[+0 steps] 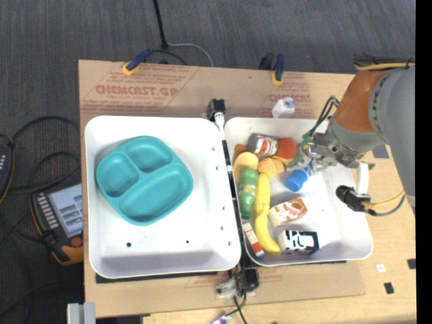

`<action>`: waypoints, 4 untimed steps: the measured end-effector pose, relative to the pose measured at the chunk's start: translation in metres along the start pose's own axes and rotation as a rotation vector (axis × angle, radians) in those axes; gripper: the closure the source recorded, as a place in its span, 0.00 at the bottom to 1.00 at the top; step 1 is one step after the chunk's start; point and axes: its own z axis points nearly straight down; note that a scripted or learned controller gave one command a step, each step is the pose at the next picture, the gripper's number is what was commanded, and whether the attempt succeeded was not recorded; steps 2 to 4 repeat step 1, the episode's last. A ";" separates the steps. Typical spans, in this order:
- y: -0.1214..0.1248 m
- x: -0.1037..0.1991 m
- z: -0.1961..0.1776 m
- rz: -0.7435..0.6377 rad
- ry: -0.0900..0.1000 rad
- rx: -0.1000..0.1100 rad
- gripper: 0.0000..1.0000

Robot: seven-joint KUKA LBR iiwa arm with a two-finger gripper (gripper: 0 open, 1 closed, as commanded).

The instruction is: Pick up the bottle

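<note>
Jaws: I can't tell how wide the gripper (312,155) stands, or whether it has hold of anything; it hangs low in the right white bin (351,238).
Bottle: the small blue plastic bottle (297,177) lies just below-left of the jaws, seemingly touching, its long axis slanting toward them.
Beyond the bottle: the yellow plastic banana (263,211) and green toy vegetable (248,184) crowd its far side.
Farthest: the teal divided plate (143,179) in the left white bin (108,252).

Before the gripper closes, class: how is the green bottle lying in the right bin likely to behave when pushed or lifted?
The green bottle lies on its side and looks rounded, so it may roll. Its surface seems smooth, probably plastic, so it may slip in a pinch. Wedged between the bin wall and the banana, it may nudge the banana when lifted.
</note>
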 end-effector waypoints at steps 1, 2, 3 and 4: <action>0.030 0.010 -0.088 -0.111 0.001 0.006 1.00; 0.030 0.010 -0.088 -0.111 0.001 0.006 1.00; 0.030 0.010 -0.088 -0.111 0.001 0.006 1.00; 0.030 0.010 -0.088 -0.111 0.001 0.006 1.00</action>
